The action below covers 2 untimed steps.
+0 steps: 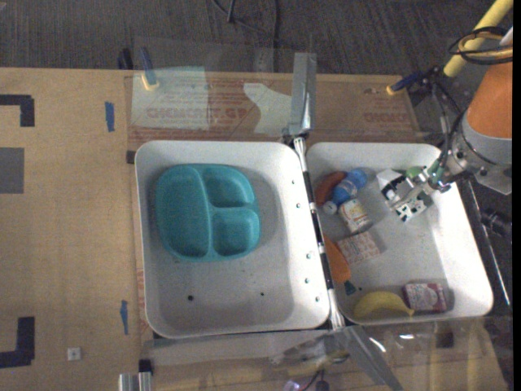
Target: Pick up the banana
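The banana (382,304) lies against the right bin's (476,243) near wall. The gripper (411,199) hangs farther in, away from the banana, apparently to begin its approach; finger state: cannot tell.

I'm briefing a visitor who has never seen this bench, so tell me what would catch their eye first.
The teal divided plate stands out most, lying alone in the left bin. Next comes the yellow banana at the near edge of the cluttered right bin, beside a small pink packet. The arm's end effector hangs over that bin's far right part, well away from the banana.
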### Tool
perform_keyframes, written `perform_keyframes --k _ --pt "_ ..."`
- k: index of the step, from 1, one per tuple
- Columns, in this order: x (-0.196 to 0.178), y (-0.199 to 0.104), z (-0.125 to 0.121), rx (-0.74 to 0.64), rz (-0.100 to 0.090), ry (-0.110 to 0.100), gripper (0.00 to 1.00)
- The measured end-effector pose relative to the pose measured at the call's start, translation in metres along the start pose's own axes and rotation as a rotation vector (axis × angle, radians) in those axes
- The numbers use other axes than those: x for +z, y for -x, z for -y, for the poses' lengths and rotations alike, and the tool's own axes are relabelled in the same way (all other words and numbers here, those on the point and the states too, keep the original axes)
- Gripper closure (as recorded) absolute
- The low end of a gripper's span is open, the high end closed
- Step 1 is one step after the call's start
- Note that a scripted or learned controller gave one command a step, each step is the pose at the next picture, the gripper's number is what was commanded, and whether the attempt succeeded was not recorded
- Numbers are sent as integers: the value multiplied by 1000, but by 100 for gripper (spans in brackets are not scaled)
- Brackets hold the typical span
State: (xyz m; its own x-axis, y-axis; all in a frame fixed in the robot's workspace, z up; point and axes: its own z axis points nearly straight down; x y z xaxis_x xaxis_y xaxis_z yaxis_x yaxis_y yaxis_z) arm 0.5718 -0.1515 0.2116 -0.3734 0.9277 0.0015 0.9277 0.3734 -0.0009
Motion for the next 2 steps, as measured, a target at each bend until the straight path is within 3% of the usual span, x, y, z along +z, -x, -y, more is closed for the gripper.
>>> perform_keyframes --k 1,2 --pt "69 -13 12 -188 0 1 0" --pt "36 -55 14 -94 -1 -1 0"
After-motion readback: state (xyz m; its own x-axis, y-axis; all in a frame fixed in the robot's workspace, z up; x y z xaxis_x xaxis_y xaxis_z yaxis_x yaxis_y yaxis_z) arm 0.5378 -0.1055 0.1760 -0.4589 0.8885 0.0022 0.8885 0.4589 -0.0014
